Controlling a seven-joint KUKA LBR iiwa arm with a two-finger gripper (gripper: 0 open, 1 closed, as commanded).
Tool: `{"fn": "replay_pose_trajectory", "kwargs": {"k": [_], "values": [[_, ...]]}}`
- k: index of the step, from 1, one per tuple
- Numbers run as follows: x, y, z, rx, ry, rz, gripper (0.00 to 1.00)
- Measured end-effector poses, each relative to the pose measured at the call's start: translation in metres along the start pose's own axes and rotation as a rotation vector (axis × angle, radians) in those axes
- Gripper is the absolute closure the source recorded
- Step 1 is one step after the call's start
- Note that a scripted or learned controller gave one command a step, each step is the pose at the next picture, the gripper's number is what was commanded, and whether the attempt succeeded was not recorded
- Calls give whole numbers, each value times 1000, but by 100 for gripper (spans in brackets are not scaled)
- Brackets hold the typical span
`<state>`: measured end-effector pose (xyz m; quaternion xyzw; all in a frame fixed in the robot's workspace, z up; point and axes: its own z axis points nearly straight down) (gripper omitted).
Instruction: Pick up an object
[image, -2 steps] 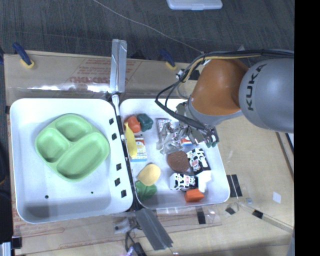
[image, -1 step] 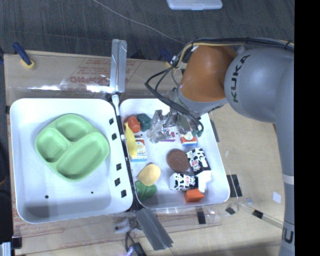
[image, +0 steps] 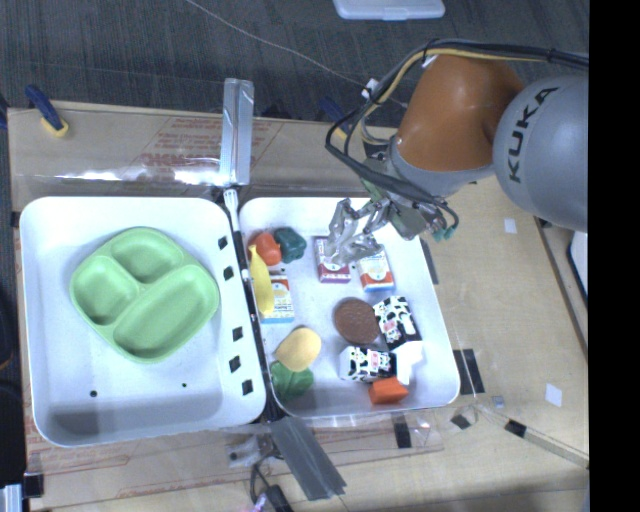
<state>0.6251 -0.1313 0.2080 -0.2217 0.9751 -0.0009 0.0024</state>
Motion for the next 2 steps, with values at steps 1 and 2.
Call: {"fn": "replay_pose_trajectory", "kwargs": {"k": [1,2], "values": [[-43,62,-49,-1,-1,73,100],[-20,108,-42,-2,3,138,100]]}}
